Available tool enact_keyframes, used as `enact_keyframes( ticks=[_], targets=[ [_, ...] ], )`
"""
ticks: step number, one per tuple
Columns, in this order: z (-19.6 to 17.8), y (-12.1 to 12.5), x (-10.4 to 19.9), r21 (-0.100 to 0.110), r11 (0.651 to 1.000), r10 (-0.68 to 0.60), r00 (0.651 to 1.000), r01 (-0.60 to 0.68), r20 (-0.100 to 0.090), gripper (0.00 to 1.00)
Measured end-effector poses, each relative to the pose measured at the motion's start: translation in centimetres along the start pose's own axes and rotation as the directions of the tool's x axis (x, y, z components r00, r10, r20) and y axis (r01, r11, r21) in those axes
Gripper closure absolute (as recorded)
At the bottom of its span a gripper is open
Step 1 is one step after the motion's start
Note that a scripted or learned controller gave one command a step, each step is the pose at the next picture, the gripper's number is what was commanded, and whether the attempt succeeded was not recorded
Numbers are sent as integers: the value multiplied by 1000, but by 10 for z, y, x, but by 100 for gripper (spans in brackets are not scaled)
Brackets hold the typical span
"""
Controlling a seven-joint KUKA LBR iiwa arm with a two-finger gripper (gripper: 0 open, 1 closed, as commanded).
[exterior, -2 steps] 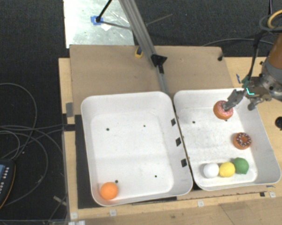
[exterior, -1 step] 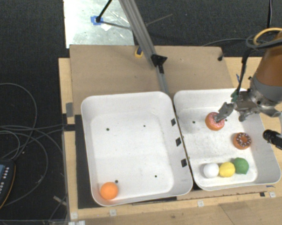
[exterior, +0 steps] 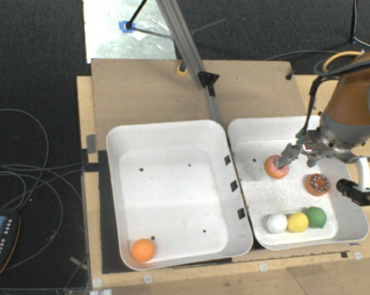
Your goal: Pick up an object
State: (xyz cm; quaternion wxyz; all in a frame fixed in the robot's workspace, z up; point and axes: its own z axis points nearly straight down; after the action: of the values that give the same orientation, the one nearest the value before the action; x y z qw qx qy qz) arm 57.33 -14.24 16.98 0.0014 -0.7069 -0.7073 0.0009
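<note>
We see the fingers (exterior: pixel 297 156) spread apart, one touching the pink donut (exterior: pixel 275 167) mid right bin (exterior: pixel 360 228); room all around.

A: Where's the gripper (exterior: pixel 297 156) at?

B: Over the right bin (exterior: pixel 248 134). One of the fingers (exterior: pixel 286 159) touches a pinkish-orange ball (exterior: pixel 275 167), the other sits apart on its right. Right and below them there's a chocolate donut (exterior: pixel 317 184); further below, white (exterior: pixel 276 223), yellow (exterior: pixel 297 222) and green (exterior: pixel 316 217) balls sit in a row.

A: Left bin (exterior: pixel 166 135)?

B: An orange ball (exterior: pixel 142 250), far left of them.

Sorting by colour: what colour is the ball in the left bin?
Orange; the ball shows clearly in the camera view, at the left bin's near corner.
</note>
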Motion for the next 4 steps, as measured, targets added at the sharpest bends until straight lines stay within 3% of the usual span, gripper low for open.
enact_keyframes(
  ticks=[1, 2, 4],
  targets=[
    [42, -3, 2, 0, 1000, 0, 1000, 0, -1, 0],
    [29, -2, 1, -6, 1000, 0, 1000, 0, 1, 100],
    [-44, -2, 6, -8, 1000, -5, 1000, 5, 2, 100]
  ],
)
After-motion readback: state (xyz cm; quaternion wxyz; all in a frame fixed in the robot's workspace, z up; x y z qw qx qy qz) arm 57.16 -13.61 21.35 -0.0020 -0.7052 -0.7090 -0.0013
